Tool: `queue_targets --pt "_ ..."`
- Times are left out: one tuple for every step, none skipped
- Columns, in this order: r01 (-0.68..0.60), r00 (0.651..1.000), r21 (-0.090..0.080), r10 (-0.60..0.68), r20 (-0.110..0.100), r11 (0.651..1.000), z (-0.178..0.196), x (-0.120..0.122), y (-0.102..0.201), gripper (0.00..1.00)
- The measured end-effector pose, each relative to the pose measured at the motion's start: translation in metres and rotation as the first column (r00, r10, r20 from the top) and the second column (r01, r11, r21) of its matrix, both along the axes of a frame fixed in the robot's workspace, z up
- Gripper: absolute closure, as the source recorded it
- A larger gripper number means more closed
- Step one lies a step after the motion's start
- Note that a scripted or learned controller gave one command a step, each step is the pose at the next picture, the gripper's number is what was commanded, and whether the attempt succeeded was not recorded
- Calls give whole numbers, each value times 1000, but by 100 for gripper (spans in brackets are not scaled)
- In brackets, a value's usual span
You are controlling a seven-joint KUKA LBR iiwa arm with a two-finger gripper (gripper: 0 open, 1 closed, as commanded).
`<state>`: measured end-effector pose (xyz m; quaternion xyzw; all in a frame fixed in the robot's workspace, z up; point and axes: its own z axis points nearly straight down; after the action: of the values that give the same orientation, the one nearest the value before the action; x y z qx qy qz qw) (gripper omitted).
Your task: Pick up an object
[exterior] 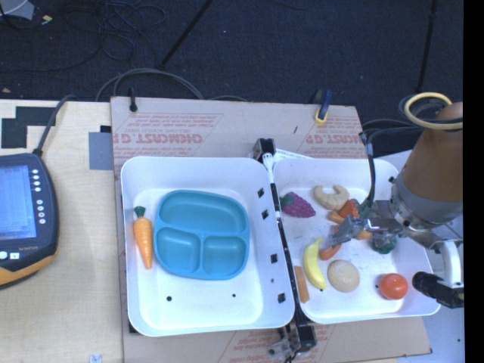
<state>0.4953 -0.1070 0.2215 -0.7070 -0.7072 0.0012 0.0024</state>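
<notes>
The right bin (412, 305) holds several toy foods: purple grapes (297, 205), a tan curled pastry (330, 196), a yellow banana (314, 264), a beige round piece (344, 275), a red tomato (392, 286) and a small orange-red piece (349, 209). My gripper (342, 233) reaches in from the right and hangs low over the middle of this bin, just above the banana's upper end and beside an orange piece (328, 252). A green item (383, 243) lies under the wrist.
The left bin (189, 316) carries a blue divided plate (202, 234) and a toy carrot (143, 237) along its left wall. An orange stick (302, 284) lies by the divider between the bins. A teach pendant (23, 206) sits at far left.
</notes>
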Motion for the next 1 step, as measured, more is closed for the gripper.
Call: queue_targets --pt "5 1000 -9 -5 12 1000 -135 -16 24 0"
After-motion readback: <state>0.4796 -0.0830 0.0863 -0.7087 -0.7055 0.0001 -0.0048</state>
